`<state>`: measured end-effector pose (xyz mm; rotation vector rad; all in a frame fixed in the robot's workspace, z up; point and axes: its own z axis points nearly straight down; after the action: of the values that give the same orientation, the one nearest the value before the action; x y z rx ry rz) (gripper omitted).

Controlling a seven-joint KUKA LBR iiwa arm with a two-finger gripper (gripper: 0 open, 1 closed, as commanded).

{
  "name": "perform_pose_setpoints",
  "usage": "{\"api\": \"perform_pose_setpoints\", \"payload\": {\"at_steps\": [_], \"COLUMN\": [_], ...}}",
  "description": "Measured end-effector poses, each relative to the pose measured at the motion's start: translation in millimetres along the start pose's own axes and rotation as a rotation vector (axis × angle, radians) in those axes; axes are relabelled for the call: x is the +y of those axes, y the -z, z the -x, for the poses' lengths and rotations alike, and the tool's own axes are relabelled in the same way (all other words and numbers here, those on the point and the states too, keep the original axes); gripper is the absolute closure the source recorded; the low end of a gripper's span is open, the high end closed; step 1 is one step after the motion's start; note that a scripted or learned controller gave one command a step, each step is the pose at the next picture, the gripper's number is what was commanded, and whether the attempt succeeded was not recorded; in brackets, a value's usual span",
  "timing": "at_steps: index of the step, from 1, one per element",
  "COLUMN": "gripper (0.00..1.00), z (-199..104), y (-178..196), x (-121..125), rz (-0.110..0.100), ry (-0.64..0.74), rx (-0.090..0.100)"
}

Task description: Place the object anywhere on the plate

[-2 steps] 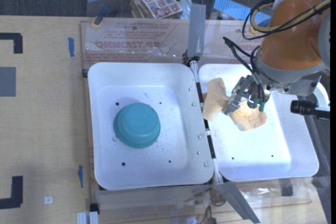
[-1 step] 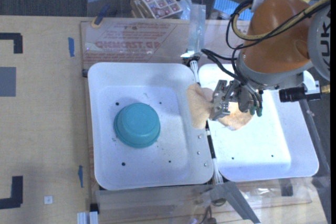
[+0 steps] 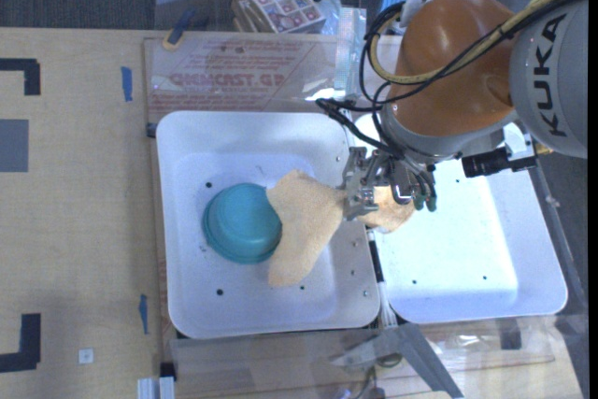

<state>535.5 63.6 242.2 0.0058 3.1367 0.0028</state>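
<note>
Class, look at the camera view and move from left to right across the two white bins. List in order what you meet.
Left bin wall → blue plate → tan cloth → gripper → right bin.

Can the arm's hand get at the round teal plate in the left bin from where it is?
Probably yes. The round teal plate lies uncovered in the left white bin; only the tan cloth touches its right edge, and the hand sits above that cloth.
</note>
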Motion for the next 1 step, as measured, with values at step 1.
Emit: {"api": "perform_pose_setpoints", "payload": {"at_steps": [1], "gripper": [1.00], "z": [-16.2], "y": [-13.3], "x": [47.3], "rz": [0.000], "ry": [0.003], "rx": [0.003]}}
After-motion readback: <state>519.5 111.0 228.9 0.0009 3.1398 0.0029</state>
